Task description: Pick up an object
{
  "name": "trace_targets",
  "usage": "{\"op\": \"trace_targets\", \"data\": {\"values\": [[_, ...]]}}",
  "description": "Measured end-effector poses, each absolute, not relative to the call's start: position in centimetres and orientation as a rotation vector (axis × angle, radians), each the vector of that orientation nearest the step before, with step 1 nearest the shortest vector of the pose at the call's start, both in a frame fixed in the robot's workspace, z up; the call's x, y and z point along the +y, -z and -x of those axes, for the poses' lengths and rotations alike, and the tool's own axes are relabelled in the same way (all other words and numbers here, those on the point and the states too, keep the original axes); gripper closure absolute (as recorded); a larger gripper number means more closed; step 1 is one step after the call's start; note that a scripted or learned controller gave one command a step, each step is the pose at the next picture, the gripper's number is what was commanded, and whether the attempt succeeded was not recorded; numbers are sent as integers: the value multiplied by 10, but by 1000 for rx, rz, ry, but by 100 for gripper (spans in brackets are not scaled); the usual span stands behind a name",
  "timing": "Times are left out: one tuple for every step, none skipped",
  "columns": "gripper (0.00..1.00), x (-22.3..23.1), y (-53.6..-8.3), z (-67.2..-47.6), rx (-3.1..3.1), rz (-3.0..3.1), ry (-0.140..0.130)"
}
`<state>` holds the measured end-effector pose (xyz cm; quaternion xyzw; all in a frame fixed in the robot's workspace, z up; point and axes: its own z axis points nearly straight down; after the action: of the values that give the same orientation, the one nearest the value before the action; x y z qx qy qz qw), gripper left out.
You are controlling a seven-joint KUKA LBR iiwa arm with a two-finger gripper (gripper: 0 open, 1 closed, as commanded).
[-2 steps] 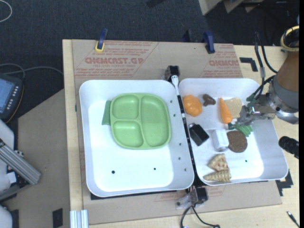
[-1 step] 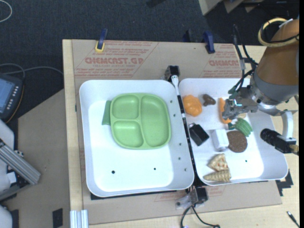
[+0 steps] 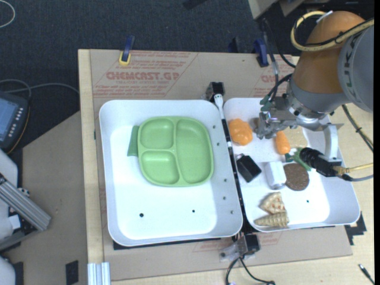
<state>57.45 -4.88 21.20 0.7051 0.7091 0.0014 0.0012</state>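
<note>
**In the right bin: gripper low near the far edge, grasp unclear**

In the right-hand shallow white bin (image 3: pixel 332 209) you see the gripper (image 3: pixel 268 124) hanging near the far edge, with the grey arm with its orange band (image 3: pixel 323 52) coming in over the bin's far right corner. You cannot tell from this slant whether the gripper is spread or closed, and nothing is visibly caught in it.

Just to the gripper's left, by the bin's left wall, lies a rounded orange fruit-like piece (image 3: pixel 240 132). Just to its near right lies a small orange carrot-shaped piece (image 3: pixel 282 142), which looks close to the gripper; you cannot tell whether they touch.

Toward the middle of that bin you find a small black rectangular block (image 3: pixel 248 167) tilted beside the left wall. Next to it is a short silvery-grey cylinder (image 3: pixel 275 174), and a flat brown round disc (image 3: pixel 296 177) sits just beside the cylinder on its right. Near the bin's near edge sit two beige ridged pieces: a wedge-shaped one (image 3: pixel 274 203) and, just nearer to you, a cone-shaped one (image 3: pixel 272 220) lying on its side.

In the left-hand white bin (image 3: pixel 119 218) a pale green plastic plate with three compartments (image 3: pixel 176 150) lies flat toward the far right of the floor, well apart from the gripper. Both bins rest side by side on the pale bench board (image 3: pixel 95 76).
</note>
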Motion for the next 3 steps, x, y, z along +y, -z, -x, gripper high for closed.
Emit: {"op": "trace_targets", "data": {"values": [[100,-3,-227,-611,2224,-2213,-7],[100,30,-225,-657,2224,-2214,-7],[100,42,-232,-644,2224,-2221,2]]}}
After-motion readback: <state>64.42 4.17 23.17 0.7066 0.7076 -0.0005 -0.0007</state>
